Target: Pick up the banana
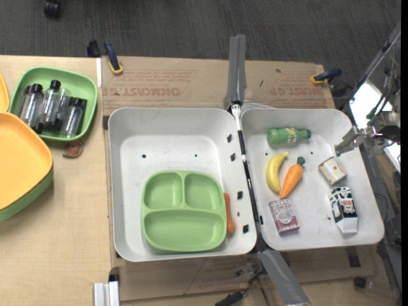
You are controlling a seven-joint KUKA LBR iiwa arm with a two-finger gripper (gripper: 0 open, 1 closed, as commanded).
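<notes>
The yellow banana (pixel 275 172) lies in the right bin (pixel 312 123), left of its middle, curved and pointing toward the far wall. An orange carrot (pixel 291 179) lies against the banana's right side. My gripper (pixel 347 144) sits at the right bin's far right rim, well to the right of the banana and just above a small beige box (pixel 332 170). Nothing can be seen in its grasp.
The right bin also holds a green bottle (pixel 288 135), a pink box (pixel 284 217) and a black-and-white carton (pixel 343 210). A green divided plate (pixel 185 210) lies in the left bin with an orange item (pixel 227 212) beside it. Yellow plates (pixel 19 171) and a green tray of bottles (pixel 54 104) stand at left.
</notes>
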